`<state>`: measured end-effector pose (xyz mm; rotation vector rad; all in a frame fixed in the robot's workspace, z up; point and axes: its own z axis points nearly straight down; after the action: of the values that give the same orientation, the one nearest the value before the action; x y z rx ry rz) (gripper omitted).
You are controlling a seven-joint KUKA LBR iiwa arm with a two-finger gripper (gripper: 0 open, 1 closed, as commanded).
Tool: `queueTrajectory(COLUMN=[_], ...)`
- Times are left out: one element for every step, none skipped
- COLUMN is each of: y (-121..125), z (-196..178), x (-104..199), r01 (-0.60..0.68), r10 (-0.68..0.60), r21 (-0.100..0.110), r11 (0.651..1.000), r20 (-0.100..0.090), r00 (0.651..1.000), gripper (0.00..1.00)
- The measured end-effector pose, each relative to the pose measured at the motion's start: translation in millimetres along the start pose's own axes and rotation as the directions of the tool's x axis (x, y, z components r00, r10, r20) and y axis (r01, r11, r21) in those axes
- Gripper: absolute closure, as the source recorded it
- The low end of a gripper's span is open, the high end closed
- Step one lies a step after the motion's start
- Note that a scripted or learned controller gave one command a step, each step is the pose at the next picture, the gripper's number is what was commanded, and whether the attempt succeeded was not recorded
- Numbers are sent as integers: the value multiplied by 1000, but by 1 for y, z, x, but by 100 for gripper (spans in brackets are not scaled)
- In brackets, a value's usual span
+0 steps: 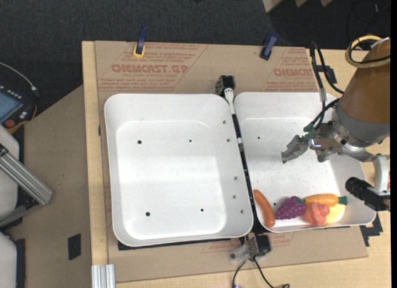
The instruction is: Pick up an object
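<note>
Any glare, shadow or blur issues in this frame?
Camera view: even lighting, the left shallow white bin slightly washed out; soft shadow under the hand on the right white bin; the purple toy grapes fairly sharp; dark floor underexposed.

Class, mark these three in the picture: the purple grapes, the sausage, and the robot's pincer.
purple grapes (290,207), camera view, middle of the bunch.
sausage (263,208), camera view, mid-length of its body.
pincer (294,151), camera view, by its fingertips above the right bin's floor.
</note>
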<state>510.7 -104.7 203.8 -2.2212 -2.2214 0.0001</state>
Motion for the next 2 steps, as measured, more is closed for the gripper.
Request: queueTrajectory(y=[0,0], z=[0,0], x=[0,0], r01=[0,0], r10=[0,0], r21=[0,0], r11=[1000,1000], r20=[0,0], r00=[1000,1000], gripper=[0,0])
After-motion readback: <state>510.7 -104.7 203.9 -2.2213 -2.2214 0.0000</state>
